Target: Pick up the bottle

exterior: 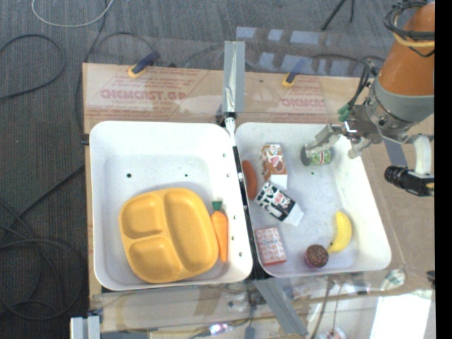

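1. Currently the gripper [326, 147] is seen low over the right bin [367, 189], back corner; the bottle [318, 154] appears clamped between its fingers, presumably gripped for lifting, though lift-off cannot be judged.
2. Right bin: banana [341, 232], two cartons [272, 159], sausage [249, 179], packet [270, 246], dark ball [316, 256].
3. Left bin [113, 147]: yellow tray [168, 234]; carrot [220, 233] lodged beside it.
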You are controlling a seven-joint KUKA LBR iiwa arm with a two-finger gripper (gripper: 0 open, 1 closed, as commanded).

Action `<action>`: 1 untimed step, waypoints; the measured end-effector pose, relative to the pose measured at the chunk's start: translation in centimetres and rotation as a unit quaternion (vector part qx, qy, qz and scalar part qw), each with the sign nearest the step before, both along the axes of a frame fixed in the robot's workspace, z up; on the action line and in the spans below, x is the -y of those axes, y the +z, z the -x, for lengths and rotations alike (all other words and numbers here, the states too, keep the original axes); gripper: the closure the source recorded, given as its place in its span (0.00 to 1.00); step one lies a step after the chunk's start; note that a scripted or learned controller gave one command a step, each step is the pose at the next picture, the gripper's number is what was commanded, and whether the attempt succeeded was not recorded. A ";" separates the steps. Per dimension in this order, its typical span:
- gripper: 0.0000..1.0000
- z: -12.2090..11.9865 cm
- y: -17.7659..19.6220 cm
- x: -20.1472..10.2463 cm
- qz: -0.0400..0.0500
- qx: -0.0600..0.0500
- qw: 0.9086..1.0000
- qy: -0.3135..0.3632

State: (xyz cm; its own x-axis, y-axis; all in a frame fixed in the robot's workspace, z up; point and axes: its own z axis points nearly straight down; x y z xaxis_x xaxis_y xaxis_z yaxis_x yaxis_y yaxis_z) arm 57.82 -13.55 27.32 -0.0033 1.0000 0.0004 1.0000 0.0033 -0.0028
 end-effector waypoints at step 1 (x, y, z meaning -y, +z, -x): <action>0.00 -1.4 -4.4 -1.6 0.001 0.000 1.000 0.030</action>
